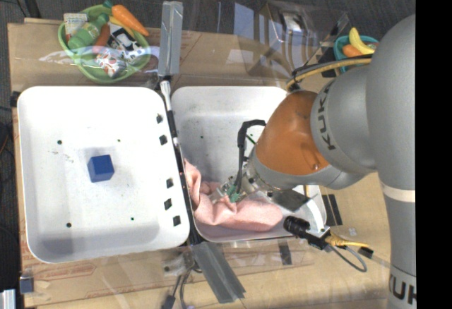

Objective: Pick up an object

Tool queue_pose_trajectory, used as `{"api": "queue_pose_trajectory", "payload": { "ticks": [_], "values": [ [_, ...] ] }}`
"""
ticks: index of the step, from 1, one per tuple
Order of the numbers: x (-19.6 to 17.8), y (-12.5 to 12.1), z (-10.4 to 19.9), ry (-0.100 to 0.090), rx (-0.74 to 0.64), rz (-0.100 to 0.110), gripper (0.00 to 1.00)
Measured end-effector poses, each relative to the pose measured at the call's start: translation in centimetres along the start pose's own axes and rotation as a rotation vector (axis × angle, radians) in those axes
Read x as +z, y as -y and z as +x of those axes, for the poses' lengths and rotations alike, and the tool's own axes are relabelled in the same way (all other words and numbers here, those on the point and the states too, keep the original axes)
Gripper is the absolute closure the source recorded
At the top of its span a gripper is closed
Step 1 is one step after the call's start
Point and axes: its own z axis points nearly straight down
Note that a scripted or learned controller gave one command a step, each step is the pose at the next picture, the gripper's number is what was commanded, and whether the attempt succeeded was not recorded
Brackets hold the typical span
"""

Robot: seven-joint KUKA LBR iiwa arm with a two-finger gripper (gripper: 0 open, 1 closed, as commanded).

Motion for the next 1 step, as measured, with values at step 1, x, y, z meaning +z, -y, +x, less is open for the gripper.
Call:
{"api": "queue_pose_trajectory", "payload": {
  "ticks": [1],
  "values": [
    [-8.56,-5.98,-0.5,0.001,0.306,0.007,1.0]
  ]
}}
